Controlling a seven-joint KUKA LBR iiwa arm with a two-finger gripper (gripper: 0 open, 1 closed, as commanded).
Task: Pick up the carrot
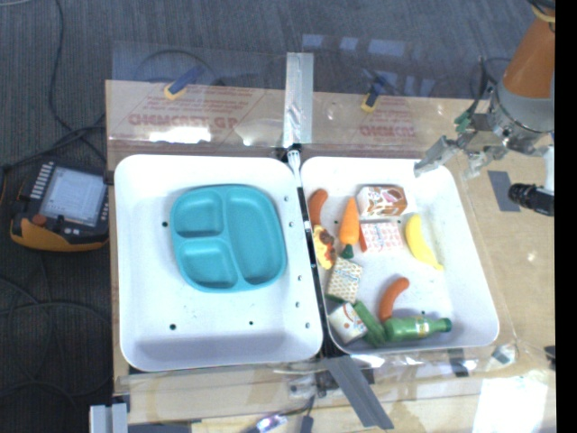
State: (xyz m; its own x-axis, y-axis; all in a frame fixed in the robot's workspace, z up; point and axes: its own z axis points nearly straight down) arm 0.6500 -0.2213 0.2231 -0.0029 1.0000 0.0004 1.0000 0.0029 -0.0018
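Note:
The carrot is orange with a green stub at its near end. It lies lengthwise in the right bin, near that bin's left side, between a brown sausage and a red-and-white carton. My gripper hangs over the bin's far right corner, well to the right of the carrot and beyond it. Its two fingers are spread apart and hold nothing, so it is open. Above the wrist, the arm's orange band shows at the top right.
The right bin also holds a printed box, a banana, a second sausage, a green bottle, a patterned packet and a small cup. A blue divided plate lies in the left bin.

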